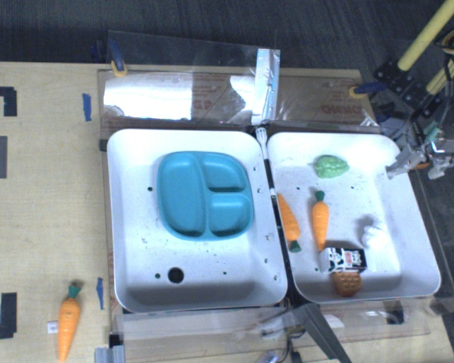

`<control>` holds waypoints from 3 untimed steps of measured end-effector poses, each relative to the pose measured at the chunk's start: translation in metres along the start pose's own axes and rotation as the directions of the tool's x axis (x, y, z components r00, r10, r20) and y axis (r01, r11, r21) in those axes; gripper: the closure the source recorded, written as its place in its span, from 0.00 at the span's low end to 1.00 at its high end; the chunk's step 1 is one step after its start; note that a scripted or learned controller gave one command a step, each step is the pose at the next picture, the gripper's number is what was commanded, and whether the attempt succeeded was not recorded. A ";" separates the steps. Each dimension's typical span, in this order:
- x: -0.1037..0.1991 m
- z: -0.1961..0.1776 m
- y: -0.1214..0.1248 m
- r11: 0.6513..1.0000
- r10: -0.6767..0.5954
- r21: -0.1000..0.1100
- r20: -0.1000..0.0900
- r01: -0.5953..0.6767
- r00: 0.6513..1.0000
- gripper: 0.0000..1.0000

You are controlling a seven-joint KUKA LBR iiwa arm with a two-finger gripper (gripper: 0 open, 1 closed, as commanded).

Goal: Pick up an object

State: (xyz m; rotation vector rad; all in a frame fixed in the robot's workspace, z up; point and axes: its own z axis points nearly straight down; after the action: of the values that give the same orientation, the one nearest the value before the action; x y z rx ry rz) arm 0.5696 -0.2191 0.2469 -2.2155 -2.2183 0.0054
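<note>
Two shallow white bins are set side by side on the bench. The left bin [129, 225] holds a blue divided plate [206, 193], which lies flat near its middle, and a small dark round thing [175, 275] is seen near its front edge. In the right bin [416, 240], a pale green lump [331, 165] lies toward the back. One toy carrot [320, 218] lies near the middle, and another carrot [288, 219] is laid against the left wall, beside the seam between the bins. A small white object [371, 234] is placed toward the right side. At the front, a black-and-white carton [343, 259] is seen touching a brown ridged item [346, 283]. A third carrot [67, 320] lies outside the bins on the bench [38, 225], at the front left. The gripper [420, 157] is seen at the right bin's back right corner, above its rim; whether it is released or clenched cannot be told, and nothing is seen held in it.
</note>
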 end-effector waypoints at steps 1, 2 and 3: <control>-0.004 0.002 -0.031 1.000 0.026 0.000 -0.001 -0.026 1.000 0.00; 0.073 0.126 0.021 0.962 -0.271 -0.005 0.003 0.271 0.962 0.00; 0.085 0.147 0.008 0.870 -0.493 -0.004 0.004 0.493 0.870 0.00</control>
State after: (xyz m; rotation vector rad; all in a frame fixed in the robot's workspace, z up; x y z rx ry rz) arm 0.5768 -0.1341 0.0998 -1.5792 -2.7142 0.0008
